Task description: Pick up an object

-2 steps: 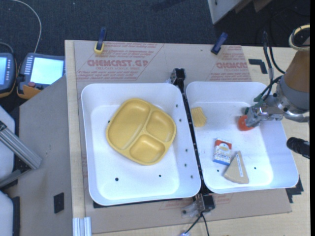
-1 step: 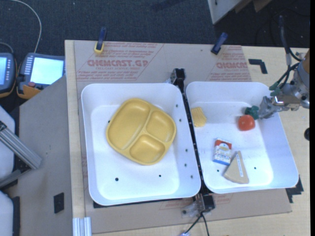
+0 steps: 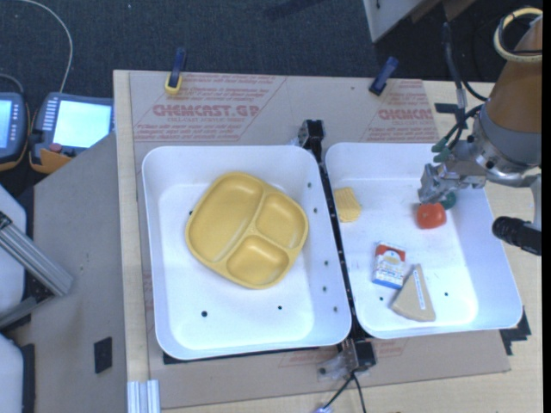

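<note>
My gripper (image 3: 438, 194) hangs over the upper right part of the right bin (image 3: 491, 312), reaching in from the right. A small red round object (image 3: 431, 218) lies directly under its tip, touching or nearly touching it; I cannot see whether it is gripped. Further left, by the bin's left wall, lies a pale yellow piece (image 3: 347, 204). A small red, white and blue packet (image 3: 390, 265) lies lower in the bin, with a tan wedge (image 3: 415, 298) beside it.
The left bin (image 3: 172, 317) holds a yellow divided plate (image 3: 248, 229). A black clamp (image 3: 312, 132) sits at the top of the gap between the bins. The arm's grey body and orange band (image 3: 516, 101) rise over the right bin's far right corner.
</note>
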Motion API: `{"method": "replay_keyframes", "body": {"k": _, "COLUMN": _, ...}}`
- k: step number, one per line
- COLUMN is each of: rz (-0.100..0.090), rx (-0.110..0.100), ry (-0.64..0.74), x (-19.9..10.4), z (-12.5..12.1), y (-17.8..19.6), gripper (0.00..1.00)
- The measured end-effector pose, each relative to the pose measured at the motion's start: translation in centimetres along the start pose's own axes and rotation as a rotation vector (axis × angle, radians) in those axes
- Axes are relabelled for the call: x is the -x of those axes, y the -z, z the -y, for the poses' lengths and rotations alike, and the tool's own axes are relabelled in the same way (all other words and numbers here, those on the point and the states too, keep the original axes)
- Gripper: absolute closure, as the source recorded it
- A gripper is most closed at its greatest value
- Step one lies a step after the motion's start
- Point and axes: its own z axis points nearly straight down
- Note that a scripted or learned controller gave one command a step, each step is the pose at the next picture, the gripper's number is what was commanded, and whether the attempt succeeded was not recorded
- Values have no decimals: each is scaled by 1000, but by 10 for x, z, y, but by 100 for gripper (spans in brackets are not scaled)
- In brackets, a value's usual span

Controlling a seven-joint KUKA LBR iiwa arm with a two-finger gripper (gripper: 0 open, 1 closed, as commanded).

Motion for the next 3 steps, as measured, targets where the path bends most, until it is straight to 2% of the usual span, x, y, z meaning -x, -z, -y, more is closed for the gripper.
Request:
{"method": "replay_keyframes", "body": {"k": 1, "rz": 1, "rx": 5, "ry": 1, "x": -47, "z": -26, "y": 4, "gripper": 100}}
{"method": "replay_keyframes", "body": {"k": 2, "rz": 1, "rx": 4, "ry": 0, "x": -85, "z": -46, "y": -4, "gripper": 100}}
{"method": "replay_keyframes", "body": {"k": 3, "rz": 1, "rx": 5, "ry": 0, "x": -138, "z": -76, "y": -15, "gripper": 100}}
